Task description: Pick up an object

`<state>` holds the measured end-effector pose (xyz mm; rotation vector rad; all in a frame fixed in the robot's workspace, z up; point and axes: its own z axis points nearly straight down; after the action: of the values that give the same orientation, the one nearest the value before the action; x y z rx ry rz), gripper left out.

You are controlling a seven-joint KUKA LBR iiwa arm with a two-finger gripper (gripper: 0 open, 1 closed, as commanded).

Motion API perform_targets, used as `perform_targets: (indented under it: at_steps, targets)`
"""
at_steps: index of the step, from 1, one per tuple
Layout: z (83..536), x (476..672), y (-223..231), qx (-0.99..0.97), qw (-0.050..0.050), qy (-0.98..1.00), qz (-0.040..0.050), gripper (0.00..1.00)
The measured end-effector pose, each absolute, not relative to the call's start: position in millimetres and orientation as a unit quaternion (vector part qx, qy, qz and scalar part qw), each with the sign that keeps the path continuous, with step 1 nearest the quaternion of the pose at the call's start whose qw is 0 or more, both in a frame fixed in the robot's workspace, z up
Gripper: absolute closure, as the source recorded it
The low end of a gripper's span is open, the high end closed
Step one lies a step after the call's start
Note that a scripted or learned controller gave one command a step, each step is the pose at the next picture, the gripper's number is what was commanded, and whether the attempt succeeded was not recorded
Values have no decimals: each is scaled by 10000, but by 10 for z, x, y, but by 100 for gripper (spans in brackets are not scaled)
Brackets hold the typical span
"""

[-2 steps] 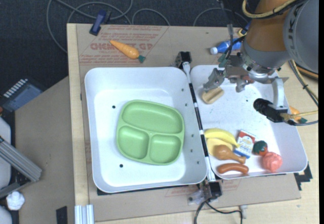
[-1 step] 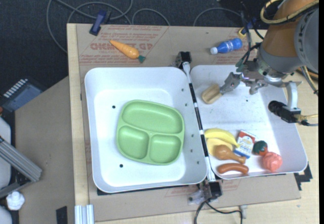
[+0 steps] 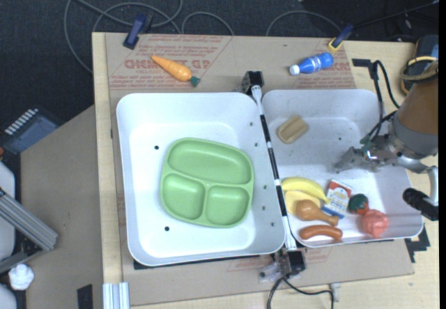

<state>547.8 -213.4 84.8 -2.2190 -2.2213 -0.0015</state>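
Two shallow white plastic bins stand side by side on the tan worktop [image 3: 111,161]. The left bin [image 3: 139,133] holds one pale green plastic tray [image 3: 207,181] with three compartments. The right bin [image 3: 327,102] holds seven small toy objects. One tan bread-shaped block [image 3: 292,129] lies alone in the upper half of the bin. The other six are clustered along the bin's near edge: one yellow banana [image 3: 304,188], touching one brown drumstick-shaped piece [image 3: 311,212] just below it; one orange-brown sausage [image 3: 320,233] nearest the bin's front rim; one small white and red carton with a blue end [image 3: 337,199] just right of the banana; one dark green rounded piece [image 3: 358,203] beside the carton; and one pinkish-red rounded fruit [image 3: 375,222] at the right end of the cluster.

The grey arm enters from the right, its orange band [image 3: 421,109] above the wrist. The gripper [image 3: 348,160] hangs over the right bin's middle, between the bread-shaped block and the cluster, above the carton. Its fingers look spread slightly, with nothing between them; no toy object touches them.

Behind the bins, three loose items rest on the worktop: one orange toy carrot with a green tip [image 3: 174,68], one blue and white plastic bottle [image 3: 311,64] lying on its side, and one blue clamp [image 3: 136,31] at the far left corner.
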Motion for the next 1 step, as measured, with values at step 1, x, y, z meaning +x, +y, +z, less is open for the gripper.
perform_targets:
  at_steps: [1]
  targets:
    - [1965, 6077, -1611, -7065, -12, -7077, -11, 0]
